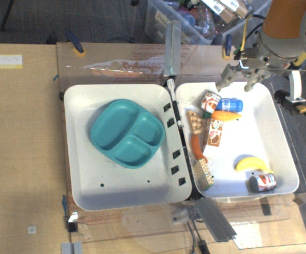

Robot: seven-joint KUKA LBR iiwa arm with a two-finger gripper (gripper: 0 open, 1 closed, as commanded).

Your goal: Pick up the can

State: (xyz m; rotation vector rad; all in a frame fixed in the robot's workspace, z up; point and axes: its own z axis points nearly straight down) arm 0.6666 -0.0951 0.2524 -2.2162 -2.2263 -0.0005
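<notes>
You have two white bins: the left bin carries one teal divided plate, and the right bin carries one can, one banana, one blue-capped bottle, a carrot and a few snack packets. Your can lies on its side in the near right corner, just beside the banana, well apart from the gripper. That gripper hangs over the far rim of the right bin, fingers spread wide with nothing between them, pointing down from the arm.
</notes>
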